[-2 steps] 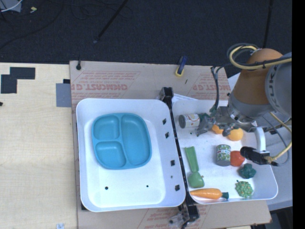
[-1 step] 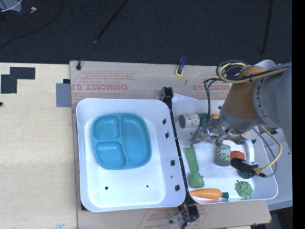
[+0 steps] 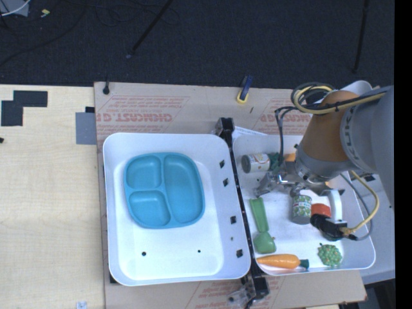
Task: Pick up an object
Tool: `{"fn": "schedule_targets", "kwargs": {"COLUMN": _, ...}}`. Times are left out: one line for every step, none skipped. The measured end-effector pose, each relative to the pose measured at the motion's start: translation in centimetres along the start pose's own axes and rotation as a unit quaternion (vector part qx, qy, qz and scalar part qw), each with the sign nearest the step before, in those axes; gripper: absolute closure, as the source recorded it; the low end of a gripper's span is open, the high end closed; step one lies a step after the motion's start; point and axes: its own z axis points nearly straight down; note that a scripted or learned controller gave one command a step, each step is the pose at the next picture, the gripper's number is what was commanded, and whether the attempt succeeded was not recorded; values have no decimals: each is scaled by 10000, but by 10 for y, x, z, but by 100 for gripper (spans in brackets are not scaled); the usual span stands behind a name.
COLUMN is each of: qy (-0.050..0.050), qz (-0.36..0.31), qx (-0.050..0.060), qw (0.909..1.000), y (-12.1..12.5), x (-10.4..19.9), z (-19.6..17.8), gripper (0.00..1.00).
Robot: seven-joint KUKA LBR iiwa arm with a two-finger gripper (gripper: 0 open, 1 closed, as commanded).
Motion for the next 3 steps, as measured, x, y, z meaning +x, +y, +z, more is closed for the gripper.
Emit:
{"fn": "schedule_targets", "kwargs": {"qy": 1, "qz": 33, "qx": 9, "qw": 10000, "y": -1, "x": -2, "z": -10, "gripper": 100}}
{"fn": "schedule_targets", "kwargs": {"qy": -10, "qz": 26, "qx": -31, "qw": 10000, "y": 1, "x": -12, "z": -70, "gripper": 100}}
{"fn": "schedule_targets", "kwargs": {"qy": -12, "qz": 22, "qx": -34, "qw": 10000, "y": 3, "x": -22, "z": -126, "gripper": 100}}
